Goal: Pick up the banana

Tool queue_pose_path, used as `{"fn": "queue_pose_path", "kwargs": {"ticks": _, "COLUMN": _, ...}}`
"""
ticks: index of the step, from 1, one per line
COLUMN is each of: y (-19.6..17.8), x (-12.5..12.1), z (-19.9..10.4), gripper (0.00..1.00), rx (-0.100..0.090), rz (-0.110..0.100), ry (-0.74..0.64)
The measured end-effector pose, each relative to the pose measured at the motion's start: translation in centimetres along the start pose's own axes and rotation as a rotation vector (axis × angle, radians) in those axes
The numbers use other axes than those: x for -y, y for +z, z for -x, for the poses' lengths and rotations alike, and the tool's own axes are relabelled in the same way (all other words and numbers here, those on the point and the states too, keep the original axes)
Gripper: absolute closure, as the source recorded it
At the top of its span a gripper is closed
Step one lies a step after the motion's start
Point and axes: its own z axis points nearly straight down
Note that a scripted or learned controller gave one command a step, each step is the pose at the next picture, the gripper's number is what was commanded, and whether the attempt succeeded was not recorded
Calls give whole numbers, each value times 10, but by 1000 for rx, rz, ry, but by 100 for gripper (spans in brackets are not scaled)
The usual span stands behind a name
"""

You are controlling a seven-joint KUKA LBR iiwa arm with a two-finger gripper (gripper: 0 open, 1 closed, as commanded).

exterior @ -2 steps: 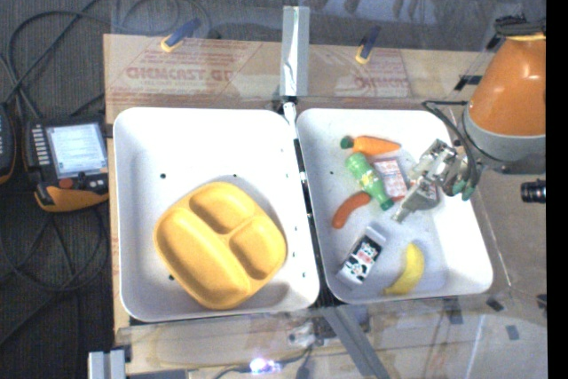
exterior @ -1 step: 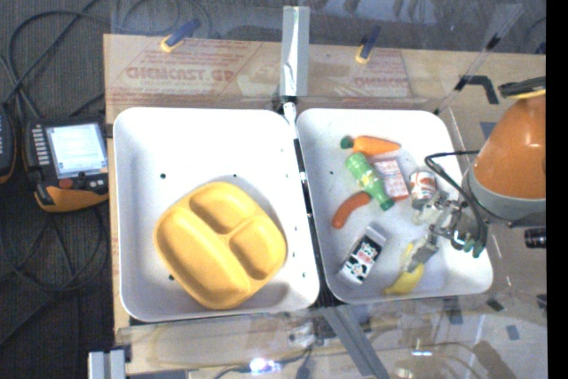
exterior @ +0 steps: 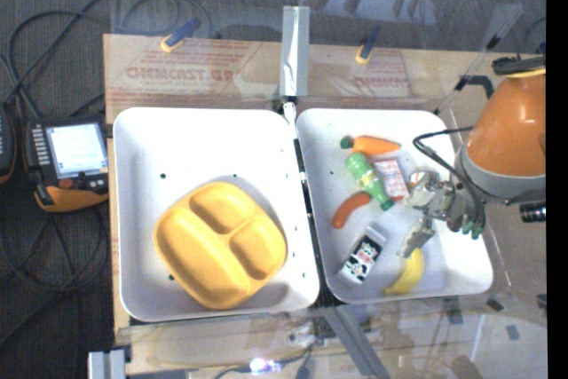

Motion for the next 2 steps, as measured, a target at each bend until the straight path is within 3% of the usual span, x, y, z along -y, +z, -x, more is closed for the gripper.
{"fn": "queue_pose_path", "kwargs": {"ticks": 1, "y": 25, "x": -22, "z": -30, "gripper": 0, "rx": -1, "rz": 0, "ry": -170}}
{"fn": "queue_pose_path", "kwargs": {"ticks": 2, "y": 70, "x": 11, "z": 13, "gripper": 0, "rx": 3, "rz": 8, "ry": 35}}
